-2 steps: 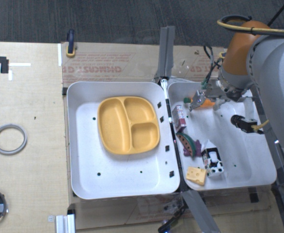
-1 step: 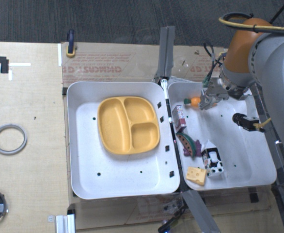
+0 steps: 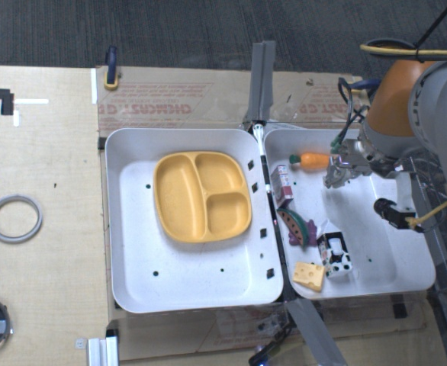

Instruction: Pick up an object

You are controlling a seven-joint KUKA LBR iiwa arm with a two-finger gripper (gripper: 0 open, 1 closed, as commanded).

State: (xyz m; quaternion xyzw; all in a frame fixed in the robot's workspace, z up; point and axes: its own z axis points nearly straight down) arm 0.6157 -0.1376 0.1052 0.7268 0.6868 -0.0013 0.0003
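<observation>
Orange carrot (image 3: 313, 159) partly behind blurred gripper (image 3: 335, 175).

bins (image 3: 132, 280): smooth, glossy white plastic;
divided plate (image 3: 203, 196): matt yellow plastic;
bench (image 3: 48, 280): pale, matt wood

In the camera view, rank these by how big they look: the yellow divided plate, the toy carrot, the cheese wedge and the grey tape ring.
1. Yellow divided plastic plate, by far the largest.
2. Grey tape ring on the bench.
3. Orange toy carrot and yellow cheese wedge: too alike to rank.
</observation>
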